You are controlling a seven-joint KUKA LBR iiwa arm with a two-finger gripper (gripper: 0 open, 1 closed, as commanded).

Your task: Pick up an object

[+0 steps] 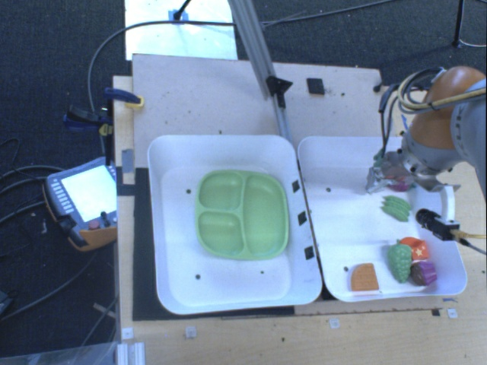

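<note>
Jaws (pixel 378 179) — open or shut, I cannot tell — hang beside a green vegetable (pixel 396 207); no legible writing.

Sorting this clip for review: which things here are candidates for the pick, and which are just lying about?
Job:
pincer
green pod
orange block
green, red and purple pieces

Lying about:
green divided plate
handheld screen
blue clamp

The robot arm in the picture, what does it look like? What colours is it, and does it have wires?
The arm is chunky and rounded, grey with a shiny orange band above the wrist. Several thin cables, dark and pale, loop along its left side near the top. Its end effector is small and metallic grey, with a touch of pink or red on it. The picture is too blurry to show any markings.
</note>
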